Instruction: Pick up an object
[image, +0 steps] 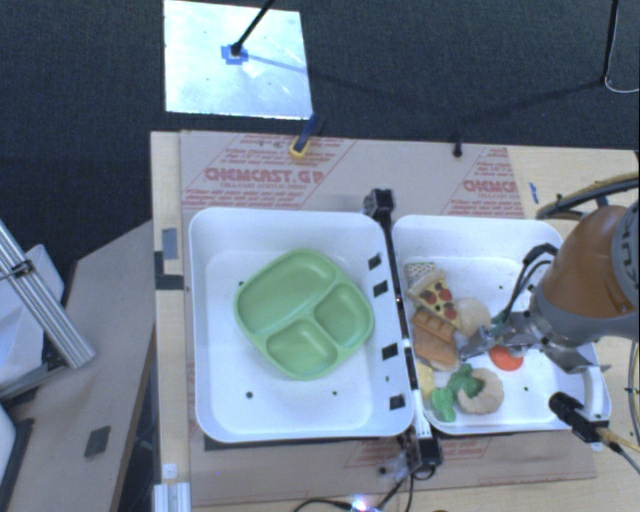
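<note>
I read the task as not yet completed: the hand sits low in the right bin, among the toy food. I cannot tell its state. No item is seen lifted; grasp and lift remain.

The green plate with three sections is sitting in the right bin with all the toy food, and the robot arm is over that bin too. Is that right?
Not quite. The green plate is in the left bin, by itself. The toy food, like the pizza slice, lies in the right bin, and the robot arm is over that right bin. The camera view shows it.
</note>
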